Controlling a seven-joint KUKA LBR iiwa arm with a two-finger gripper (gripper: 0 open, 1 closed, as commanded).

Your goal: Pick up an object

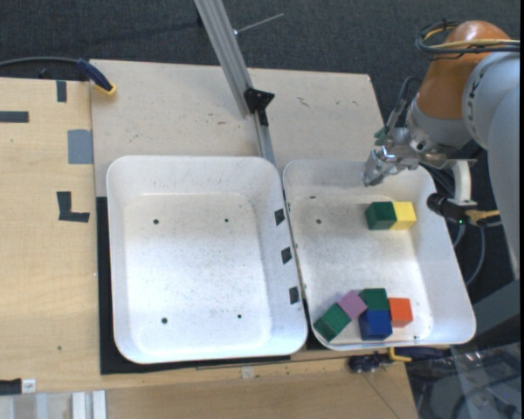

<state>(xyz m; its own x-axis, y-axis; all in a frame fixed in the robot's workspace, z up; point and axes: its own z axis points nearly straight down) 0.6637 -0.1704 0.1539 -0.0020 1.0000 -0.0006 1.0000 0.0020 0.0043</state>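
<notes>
We look down on the counter (pixel 183 120), which carries two shallow white bins side by side. The left bin (pixel 122 234) is speckled with dark flecks on its floor. The right bin (pixel 441 278) holds all the blocks we can see.

Near the far side of that bin a green cube (pixel 380 216) sits touching a yellow cube (pixel 405 214) on its right. At the near edge a cluster lies packed together — a green block (pixel 333 320), a lilac block (pixel 352 304), a dark green block (pixel 375 298), a blue block (pixel 375 323) and an orange block (pixel 400 310).

The arm (pixel 472 85) reaches in from the right, its orange band rounded above the wrist. The end effector (pixel 375 171) hangs over the far part of the right bin, just beyond the green and yellow pair and apart from them. We cannot tell how its jaws stand — the tip is too small and blurred — and we see no block in it.

A grey metal rail (pixel 230 51) runs slantwise across the counter to the gap between the bins.
</notes>
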